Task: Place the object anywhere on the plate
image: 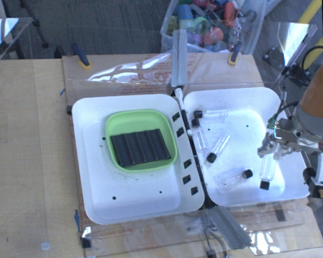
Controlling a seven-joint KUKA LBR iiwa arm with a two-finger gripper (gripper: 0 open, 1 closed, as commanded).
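Note:
A green square plate (116, 124) sits in the left bin (94, 182), with a dark ridged block (140, 147) lying in it. Several clear vials with black caps lie in the right bin (256, 103): one at the back (214, 114), one in the middle (220, 145), one toward the front (232, 178). Another vial (267, 170) lies at the right, cap toward the front. My gripper (273, 145) hangs at the right bin's right side, just behind and above that vial. I see nothing held in it.
A clear tub of coloured objects (210, 14) stands behind the bins. A row of black clips (185, 151) runs along the divider between the bins. Cables and a grey bracket (224, 230) lie at the bench's front.

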